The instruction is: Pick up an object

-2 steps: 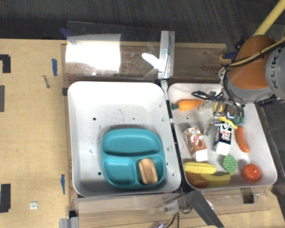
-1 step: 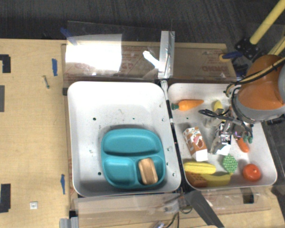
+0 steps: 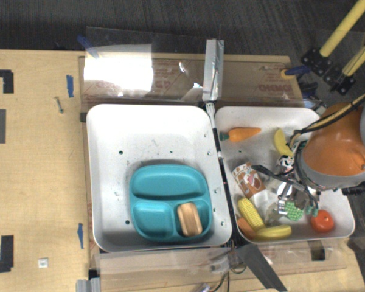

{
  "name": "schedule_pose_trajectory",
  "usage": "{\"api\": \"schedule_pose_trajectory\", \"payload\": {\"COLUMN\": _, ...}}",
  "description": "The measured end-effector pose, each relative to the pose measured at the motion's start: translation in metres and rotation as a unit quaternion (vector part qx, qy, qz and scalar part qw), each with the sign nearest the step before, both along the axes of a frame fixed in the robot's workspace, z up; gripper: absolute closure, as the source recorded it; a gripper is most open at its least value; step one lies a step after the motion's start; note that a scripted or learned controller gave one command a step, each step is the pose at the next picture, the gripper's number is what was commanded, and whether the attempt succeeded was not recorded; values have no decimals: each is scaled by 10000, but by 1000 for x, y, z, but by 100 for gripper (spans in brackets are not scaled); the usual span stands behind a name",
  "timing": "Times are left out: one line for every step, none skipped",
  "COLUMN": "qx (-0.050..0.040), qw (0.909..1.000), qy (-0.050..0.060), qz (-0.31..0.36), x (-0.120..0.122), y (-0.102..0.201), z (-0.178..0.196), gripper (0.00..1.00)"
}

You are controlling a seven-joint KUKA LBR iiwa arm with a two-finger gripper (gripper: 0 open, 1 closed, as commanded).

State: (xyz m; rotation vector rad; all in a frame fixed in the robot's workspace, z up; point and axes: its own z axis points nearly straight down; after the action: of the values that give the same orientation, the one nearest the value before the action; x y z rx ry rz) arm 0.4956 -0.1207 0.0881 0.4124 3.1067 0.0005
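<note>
I am seeing the hand (image 3: 287, 194) hanging low over the right bin (image 3: 340, 233) at the frame's lower right, above a green piece (image 3: 292, 210); I cannot tell its state. Corn (image 3: 250, 212), a banana (image 3: 272, 231) and a tomato (image 3: 322, 221) are lying near it. Left bin (image 3: 109, 163) is carrying a teal tray (image 3: 164, 193) with bread (image 3: 189, 218).

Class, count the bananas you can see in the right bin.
2: one banana near the bin's far side beside the arm, another banana along its near edge. The arm may hide more.
</note>
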Motion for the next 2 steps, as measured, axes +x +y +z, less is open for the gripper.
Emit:
{"api": "schedule_pose_trajectory", "payload": {"qx": 6, "qw": 9991, "qy": -3, "qz": -424, "x": 71, "y": 14, "z": 27, "gripper": 0}}
{"api": "schedule_pose_trajectory", "payload": {"qx": 7, "qw": 9948, "qy": 7, "qz": -1015, "x": 111, "y": 12, "z": 0, "gripper": 0}}
